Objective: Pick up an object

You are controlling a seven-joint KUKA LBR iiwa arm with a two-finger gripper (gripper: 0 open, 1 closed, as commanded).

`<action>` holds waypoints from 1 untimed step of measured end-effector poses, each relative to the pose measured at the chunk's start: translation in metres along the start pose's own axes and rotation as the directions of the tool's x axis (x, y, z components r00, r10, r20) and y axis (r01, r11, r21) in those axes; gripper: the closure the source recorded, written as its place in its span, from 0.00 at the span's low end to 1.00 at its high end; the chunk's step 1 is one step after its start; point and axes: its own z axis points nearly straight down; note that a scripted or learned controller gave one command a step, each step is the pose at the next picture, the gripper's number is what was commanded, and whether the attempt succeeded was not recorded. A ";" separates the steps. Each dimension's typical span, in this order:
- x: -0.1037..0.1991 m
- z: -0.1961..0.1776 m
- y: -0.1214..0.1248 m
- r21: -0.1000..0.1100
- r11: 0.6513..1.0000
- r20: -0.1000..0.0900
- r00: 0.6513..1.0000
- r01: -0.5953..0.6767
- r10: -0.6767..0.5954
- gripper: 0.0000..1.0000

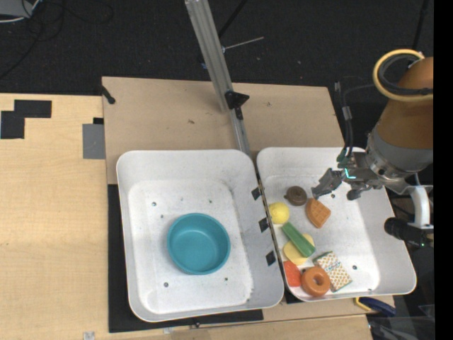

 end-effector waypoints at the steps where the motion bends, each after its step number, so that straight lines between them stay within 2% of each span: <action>1: 0.000 0.000 0.000 0.000 1.000 0.000 1.000 0.000 0.000 0.00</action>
